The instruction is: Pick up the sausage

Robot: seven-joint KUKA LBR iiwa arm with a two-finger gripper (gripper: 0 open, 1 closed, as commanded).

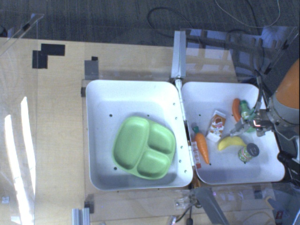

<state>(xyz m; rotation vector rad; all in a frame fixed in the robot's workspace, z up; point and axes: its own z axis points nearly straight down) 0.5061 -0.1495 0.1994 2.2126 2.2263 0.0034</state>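
Observation:
The sausage (236,109) is a short orange-red piece lying upright along the far right part of the right bin (206,93). A green item (244,110) lies right beside it. My gripper (250,123) reaches in from the right and hovers just to the front right of the sausage, above the green item and the banana (230,142). Nothing shows as held in it.
The right bin also holds a carrot (202,147) near its left wall, a white snack packet (216,124), and a small can (247,153) near the front right. In the left bin (101,102) lies a green sectioned plate (144,147).

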